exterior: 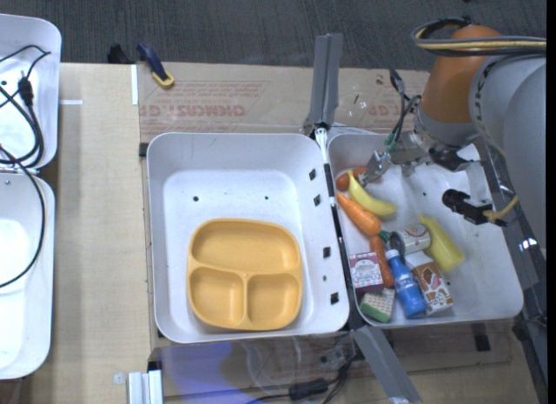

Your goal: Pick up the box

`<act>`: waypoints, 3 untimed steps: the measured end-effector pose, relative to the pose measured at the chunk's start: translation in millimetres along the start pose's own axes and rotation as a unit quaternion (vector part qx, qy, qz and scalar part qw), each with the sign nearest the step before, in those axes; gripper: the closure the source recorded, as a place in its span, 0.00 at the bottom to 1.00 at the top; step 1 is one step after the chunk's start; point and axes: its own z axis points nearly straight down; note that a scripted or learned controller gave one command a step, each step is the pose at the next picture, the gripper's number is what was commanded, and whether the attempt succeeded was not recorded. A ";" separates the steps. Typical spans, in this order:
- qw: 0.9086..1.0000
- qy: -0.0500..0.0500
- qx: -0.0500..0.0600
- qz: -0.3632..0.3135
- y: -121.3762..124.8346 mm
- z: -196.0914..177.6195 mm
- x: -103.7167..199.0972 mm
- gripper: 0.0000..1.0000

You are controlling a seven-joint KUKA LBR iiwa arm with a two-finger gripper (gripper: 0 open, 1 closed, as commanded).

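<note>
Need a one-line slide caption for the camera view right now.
Gripper above the banana in the right bin; boxes lie near its front, yellow tray in the left bin.

Two bins are sitting side by side on the bench [95, 220], the left bin [165, 220] holding a divided tray [246, 274] toward its near side, while the right bin [495, 294] is crowded with small things. In that right bin a banana [371, 197] is lying toward the far left with a carrot [358, 214] just in front of it, and nearer the front a box [367, 269], a bottle [406, 283] and a second box [433, 288] are lying in a row from left to right. The arm [508, 81] is reaching in from the right, its gripper [382, 161] hanging over the far end of the right bin, just behind the banana.
</note>
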 end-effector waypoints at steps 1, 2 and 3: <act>0.999 0.000 0.002 0.042 -91.5 -12.1 -6.2 0.00; 1.000 0.001 0.002 -0.006 -25.1 1.3 18.8 0.00; 1.000 0.000 0.002 0.001 -62.6 0.7 -38.2 0.00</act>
